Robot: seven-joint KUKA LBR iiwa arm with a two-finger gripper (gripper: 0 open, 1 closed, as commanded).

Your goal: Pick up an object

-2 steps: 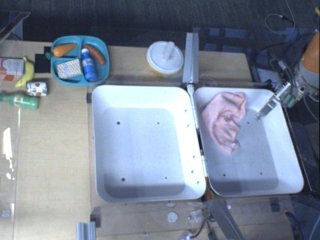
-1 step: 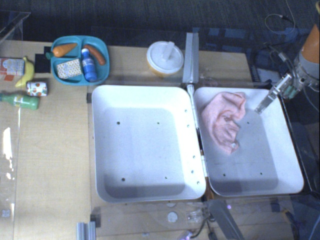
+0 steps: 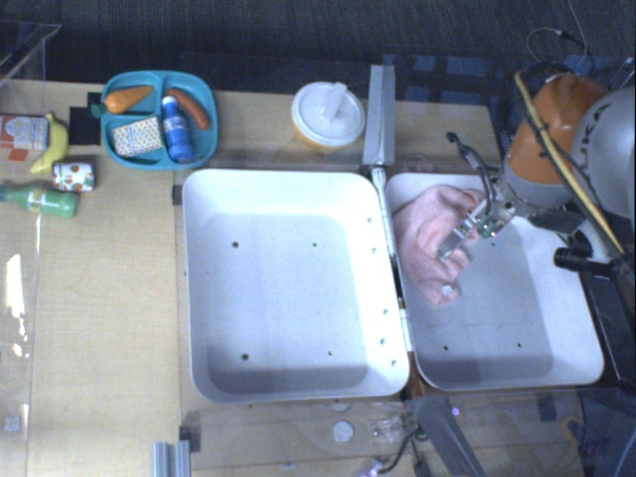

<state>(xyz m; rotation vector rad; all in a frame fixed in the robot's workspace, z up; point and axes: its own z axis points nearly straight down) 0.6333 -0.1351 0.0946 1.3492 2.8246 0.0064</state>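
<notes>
Two white bins are sitting side by side on the wooden worktop. Lying crumpled in the right bin, against its left wall, is a pink cloth. Reaching from the right, the hand is hanging over the cloth's right edge; whether it is gripping, I cannot tell.

- A pink cloth, soft and crumpled into a loose heap
- It lies in the right bin's upper-left part, against the left wall
</notes>
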